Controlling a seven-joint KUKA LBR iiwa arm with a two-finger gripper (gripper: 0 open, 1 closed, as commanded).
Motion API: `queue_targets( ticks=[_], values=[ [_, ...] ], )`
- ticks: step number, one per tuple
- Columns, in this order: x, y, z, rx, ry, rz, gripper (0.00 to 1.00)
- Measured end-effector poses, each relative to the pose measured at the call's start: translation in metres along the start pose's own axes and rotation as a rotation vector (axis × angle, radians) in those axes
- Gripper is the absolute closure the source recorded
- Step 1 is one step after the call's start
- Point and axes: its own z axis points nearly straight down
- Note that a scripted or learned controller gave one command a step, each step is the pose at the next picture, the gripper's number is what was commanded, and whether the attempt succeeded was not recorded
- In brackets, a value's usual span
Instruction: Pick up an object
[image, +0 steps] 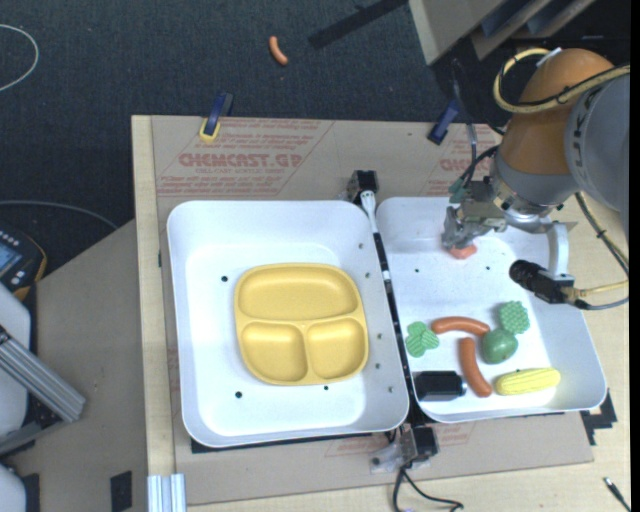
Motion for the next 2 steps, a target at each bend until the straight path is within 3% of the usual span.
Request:
queue_targets(
  ticks=[1, 2],
  values=[
    [-0.0002, -0.002, -0.0643, 0.0, 0.0, -0.001, 1.0],
    [-0.0002, -0.0013, -0.0655, 0.005, 0.001, -0.001, 1.0]
  ],
)
